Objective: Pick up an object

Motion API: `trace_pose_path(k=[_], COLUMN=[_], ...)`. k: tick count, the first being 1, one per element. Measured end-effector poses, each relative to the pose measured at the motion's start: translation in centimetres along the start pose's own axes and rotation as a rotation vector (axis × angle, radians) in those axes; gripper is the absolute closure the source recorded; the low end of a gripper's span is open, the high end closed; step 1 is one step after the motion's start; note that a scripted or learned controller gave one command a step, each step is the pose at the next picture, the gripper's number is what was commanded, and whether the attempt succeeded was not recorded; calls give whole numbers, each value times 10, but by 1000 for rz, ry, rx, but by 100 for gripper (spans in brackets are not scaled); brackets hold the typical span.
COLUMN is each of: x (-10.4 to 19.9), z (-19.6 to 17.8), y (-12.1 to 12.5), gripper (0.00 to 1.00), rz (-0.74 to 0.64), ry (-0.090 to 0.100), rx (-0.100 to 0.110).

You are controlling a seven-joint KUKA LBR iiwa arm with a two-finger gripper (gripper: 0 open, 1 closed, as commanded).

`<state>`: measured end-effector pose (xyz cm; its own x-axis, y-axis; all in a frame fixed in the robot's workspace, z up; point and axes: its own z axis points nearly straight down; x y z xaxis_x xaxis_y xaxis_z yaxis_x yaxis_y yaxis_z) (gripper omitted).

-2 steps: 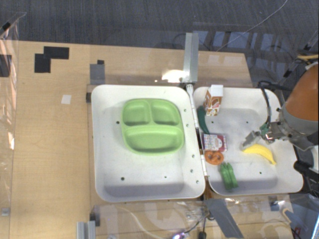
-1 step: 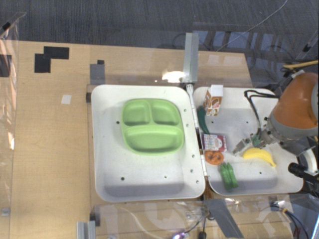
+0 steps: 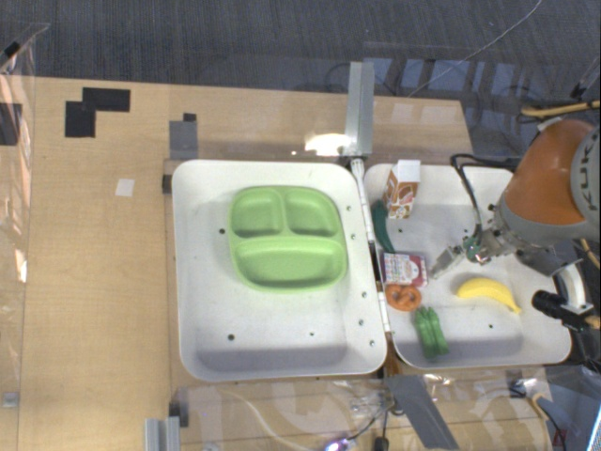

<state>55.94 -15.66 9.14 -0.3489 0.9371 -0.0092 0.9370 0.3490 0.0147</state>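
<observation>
Banana (image 3: 488,294) lying flat on floor of right bin (image 3: 545,346), just below and slightly right of end effector (image 3: 449,259); curved side down, free on all sides, likely the easiest pick. Pink packet (image 3: 405,269) just left of end effector, close to the fingertips, flat against bin floor; thin profile, probably hard to pinch from above. Orange round item (image 3: 404,296) touching packet's lower edge, down-left of end effector. Green vegetable-like piece (image 3: 431,332) further down, near bin's front wall. Small carton (image 3: 403,190) standing upright well up-left of end effector, near bin's back wall; dark green item (image 3: 379,228) along the left wall, partly tucked against divider.

End effector low inside right bin, tilted toward the left, tips aimed at bare floor between packet and banana. Fingers apparently parted a little, nothing seen between them; too small to be sure, so open-or-shut state not told. No object lifted. Judged stage: descent or approach, grasp not yet made.

Arm (image 3: 549,181) entering from the right, orange band above the wrist, leaning over bin's right half.

Left bin (image 3: 202,346) well left of end effector, holding green divided tray (image 3: 286,236) centred, three compartments up. Wooden surface (image 3: 94,280) beyond, bearing black markers (image 3: 94,109) far left.
</observation>
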Motion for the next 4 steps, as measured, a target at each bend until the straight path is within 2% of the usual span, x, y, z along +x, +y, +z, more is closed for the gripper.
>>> trace_pose_path(k=[1,2,3,4], x=[31,18,15,17], z=[0,2,5,6], y=[27,90,117,115], gripper=[0,0,0,0], rz=[78,9,120,241], ry=[-2,1,13,14], rx=[-1,-1,46,57])
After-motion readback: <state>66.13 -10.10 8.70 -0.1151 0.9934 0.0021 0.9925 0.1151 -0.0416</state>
